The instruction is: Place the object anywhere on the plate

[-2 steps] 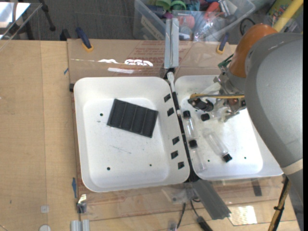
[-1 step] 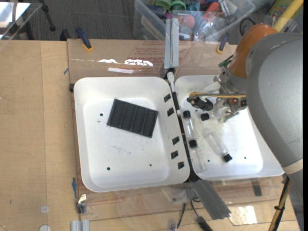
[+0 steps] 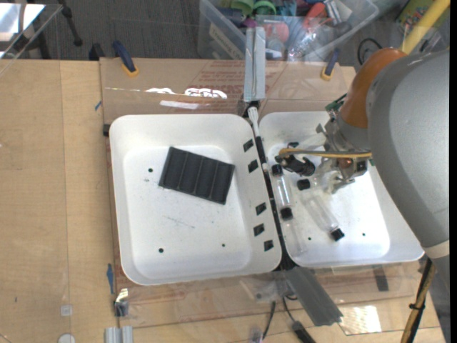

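A black ribbed plate lies flat in the left bin, towards its far left. In the right bin lie two clear tubes with black caps, one by the divider and one nearer the front. A small black piece lies between them. My gripper is down in the far part of the right bin, just right of the small black piece and above the front tube. Nothing shows held in it. The grey arm hides the bin's right side.
A row of black clips runs along the divider between the bins. A clear tub of coloured toys stands behind the bench. Blue clamps hold the cardboard at the back edge.
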Motion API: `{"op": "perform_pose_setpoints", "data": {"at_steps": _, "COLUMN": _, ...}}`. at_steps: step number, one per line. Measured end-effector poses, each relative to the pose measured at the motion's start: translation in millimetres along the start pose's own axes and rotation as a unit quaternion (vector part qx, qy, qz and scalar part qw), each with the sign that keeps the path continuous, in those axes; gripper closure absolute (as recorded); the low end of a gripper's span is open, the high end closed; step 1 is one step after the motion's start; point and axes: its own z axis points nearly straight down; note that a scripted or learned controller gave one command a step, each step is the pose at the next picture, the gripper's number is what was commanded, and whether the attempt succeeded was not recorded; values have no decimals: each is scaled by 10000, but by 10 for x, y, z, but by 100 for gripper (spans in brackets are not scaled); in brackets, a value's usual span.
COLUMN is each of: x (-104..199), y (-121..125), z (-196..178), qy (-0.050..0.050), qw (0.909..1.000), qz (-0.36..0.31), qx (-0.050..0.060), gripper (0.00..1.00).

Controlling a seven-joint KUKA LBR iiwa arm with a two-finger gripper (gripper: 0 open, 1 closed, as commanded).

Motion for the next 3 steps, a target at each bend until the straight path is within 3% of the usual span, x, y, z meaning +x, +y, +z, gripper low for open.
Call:
{"op": "perform_pose_setpoints", "data": {"at_steps": 1, "x": -359, "y": -71, "z": -4, "qy": 7, "qw": 10000, "qz": 4, "qx": 6, "gripper": 100}}
{"op": "perform_pose_setpoints", "data": {"at_steps": 2, "x": 2, "y": 0, "z": 1, "qy": -2, "qw": 9999, "qz": -112, "qx": -2, "gripper": 100}}
{"op": "perform_pose_setpoints", "data": {"at_steps": 3, "x": -291, "y": 329, "z": -7, "qy": 4, "qw": 10000, "qz": 0, "qx": 13, "gripper": 100}}
